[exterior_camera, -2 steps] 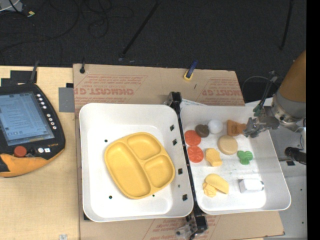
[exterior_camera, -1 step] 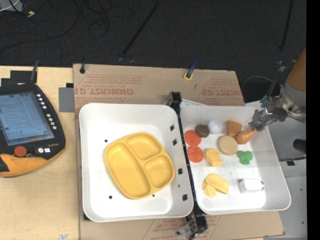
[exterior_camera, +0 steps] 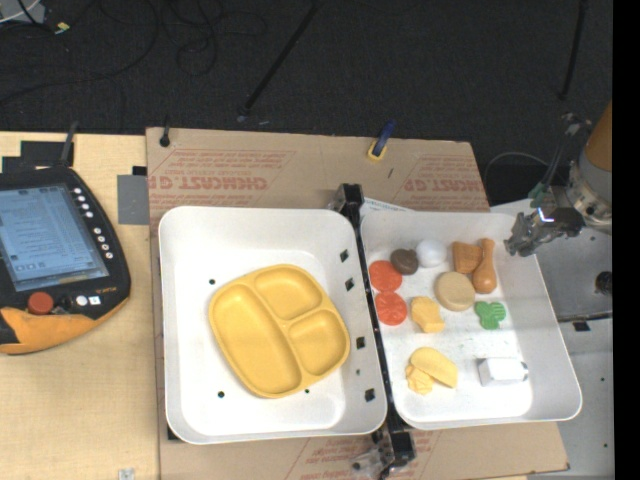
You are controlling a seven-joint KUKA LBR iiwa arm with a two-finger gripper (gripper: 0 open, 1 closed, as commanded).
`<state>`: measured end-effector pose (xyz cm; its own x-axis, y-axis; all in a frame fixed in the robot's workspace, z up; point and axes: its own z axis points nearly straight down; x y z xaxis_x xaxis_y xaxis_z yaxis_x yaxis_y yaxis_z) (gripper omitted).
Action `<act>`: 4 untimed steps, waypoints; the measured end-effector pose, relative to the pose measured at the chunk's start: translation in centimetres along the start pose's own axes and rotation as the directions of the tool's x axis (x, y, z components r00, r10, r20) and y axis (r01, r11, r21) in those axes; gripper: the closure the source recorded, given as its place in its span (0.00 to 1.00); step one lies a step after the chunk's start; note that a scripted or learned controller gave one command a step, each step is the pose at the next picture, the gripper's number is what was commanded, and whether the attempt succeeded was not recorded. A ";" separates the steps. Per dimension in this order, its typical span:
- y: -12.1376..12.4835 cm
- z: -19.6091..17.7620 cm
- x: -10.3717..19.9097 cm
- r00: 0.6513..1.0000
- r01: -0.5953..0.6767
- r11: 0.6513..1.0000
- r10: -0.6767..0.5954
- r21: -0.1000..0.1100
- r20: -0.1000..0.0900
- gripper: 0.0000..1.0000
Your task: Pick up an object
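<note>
Well, the hand (exterior_camera: 527, 230) hangs at the right bin's (exterior_camera: 560, 388) far right rim; its grip I cannot tell. A yellow tray (exterior_camera: 277, 328) lies in the left bin (exterior_camera: 190, 268).

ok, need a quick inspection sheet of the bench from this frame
Surface: cardboard sheet under two white bins.
Job's things: right bin holds small toy foods, including a green piece and a white block.
Clutter: yellow divided plate in left bin.
Grippers: gripper at the right bin's far right rim, holding nothing seen.
Cables: black cables on the dark floor behind.
Surroundings: control tablet at left.
</note>
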<state>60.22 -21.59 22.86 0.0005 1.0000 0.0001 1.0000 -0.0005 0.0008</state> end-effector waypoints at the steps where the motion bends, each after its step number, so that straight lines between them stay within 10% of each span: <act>1: 0.0 0.9 5.3 1.000 0.004 1.000 -0.004 0.004 -0.003 1.00; 4: 2.2 0.5 19.6 1.000 0.004 1.000 -0.004 0.001 -0.002 1.00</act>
<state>62.44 -2.00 22.38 -0.0033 1.0000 0.0019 1.0000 0.0033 -0.0005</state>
